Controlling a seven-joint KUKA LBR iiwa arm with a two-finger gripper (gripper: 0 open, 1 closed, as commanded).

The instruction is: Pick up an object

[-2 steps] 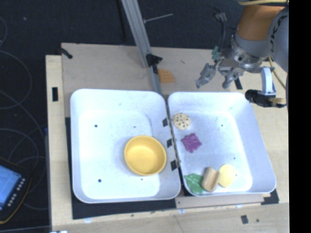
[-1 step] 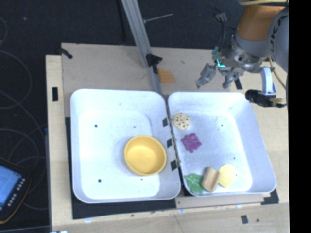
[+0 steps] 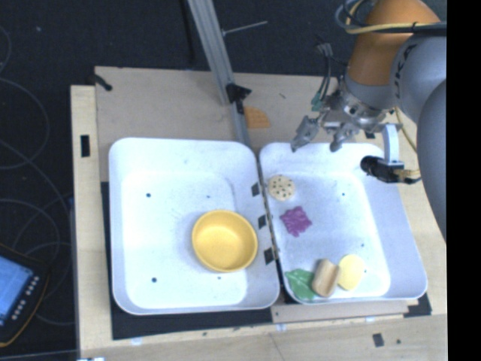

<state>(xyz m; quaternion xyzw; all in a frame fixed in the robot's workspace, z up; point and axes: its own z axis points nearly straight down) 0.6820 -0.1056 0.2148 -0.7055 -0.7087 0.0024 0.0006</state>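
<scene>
Gripper [image 3: 316,138]: spread wide, empty, above the right white bin's [image 3: 376,201] far rim. Nearest candidate: round speckled beige biscuit [image 3: 281,187], just below-left; descend centred, then close.

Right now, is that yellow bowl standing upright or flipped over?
Upright. The yellow bowl in the left bin shows its open hollow facing up, with the rim all round and nothing visible inside it.

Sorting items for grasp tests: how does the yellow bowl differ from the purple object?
The yellow bowl lies in the left bin; the purple object lies in the right bin. The bowl is much larger. The bowl is round, hollow and smooth; the purple object is irregular and lumpy. Both rest on the bin floors, apart from the hand.
</scene>
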